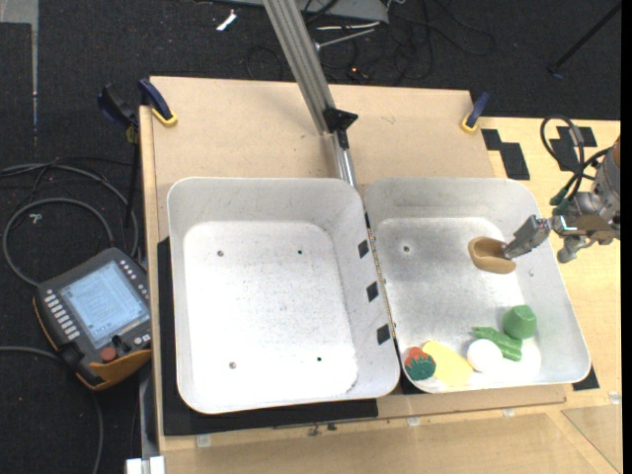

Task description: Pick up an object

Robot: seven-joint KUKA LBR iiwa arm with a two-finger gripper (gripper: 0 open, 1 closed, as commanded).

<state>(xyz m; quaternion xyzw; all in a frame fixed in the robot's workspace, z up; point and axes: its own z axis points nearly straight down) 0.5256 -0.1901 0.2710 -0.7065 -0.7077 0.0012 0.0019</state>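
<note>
So the tan wooden worktop (257, 136) carries two shallow white plastic bins side by side, and everything loose is in the right-hand bin (434, 205). The left-hand bin (262, 284) sits tight against it along the middle seam. The grey arm comes in over the worktop's right edge, and its two-finger gripper (546, 237) hangs above the right bin's right wall with its fingers spread apart and nothing between them, so it's open. One finger (525, 237) points down-left toward a small tan rounded wooden-looking piece (488, 254), which lies in the upper right part of that bin; from this angle I honestly can't say whether the fingertip touches it or just sits beside it. Down along the bin's front edge there's a little cluster: a green plastic leafy-looking toy (515, 326) toward the front right corner, a white egg-shaped object (484, 355) touching it, a pale yellow flat piece (452, 365) next to that, and a small red and green round toy (420, 361) nearest the front left corner.
</note>
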